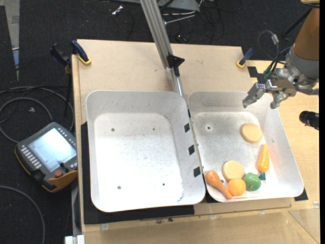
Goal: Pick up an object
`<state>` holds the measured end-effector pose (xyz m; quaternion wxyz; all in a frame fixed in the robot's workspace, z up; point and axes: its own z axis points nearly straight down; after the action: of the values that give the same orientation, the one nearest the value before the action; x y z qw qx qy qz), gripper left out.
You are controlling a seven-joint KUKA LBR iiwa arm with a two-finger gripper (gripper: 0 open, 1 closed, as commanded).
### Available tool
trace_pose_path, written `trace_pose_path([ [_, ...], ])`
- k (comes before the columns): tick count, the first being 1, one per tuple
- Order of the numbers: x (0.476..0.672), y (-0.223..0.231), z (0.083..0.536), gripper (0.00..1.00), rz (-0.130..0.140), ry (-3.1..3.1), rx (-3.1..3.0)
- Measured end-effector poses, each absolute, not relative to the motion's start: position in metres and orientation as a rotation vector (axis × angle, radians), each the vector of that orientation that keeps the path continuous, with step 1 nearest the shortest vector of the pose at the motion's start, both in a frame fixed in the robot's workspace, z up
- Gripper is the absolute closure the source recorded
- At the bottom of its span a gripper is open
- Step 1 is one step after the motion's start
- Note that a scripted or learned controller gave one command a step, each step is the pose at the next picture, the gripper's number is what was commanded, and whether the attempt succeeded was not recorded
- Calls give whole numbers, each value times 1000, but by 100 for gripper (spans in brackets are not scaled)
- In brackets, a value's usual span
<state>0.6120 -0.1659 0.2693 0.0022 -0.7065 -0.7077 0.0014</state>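
Grey two-finger gripper (263,98) spread wide, holding nothing, above far rim of right white bin (203,105). Approach step; next: descend onto round tan disc (251,132) just below.

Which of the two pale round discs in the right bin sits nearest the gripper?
The upper disc, lying alone mid-bin below the gripper. The other disc sits lower, crowded against the orange ball.
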Motion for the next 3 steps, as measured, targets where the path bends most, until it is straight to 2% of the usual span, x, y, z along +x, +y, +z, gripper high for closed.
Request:
trace_pose_path([
  [1, 613, -166, 272, 0, 1, -2225, -2218],
  [3, 601, -172, 154, 0, 6, -2216, -2219],
])
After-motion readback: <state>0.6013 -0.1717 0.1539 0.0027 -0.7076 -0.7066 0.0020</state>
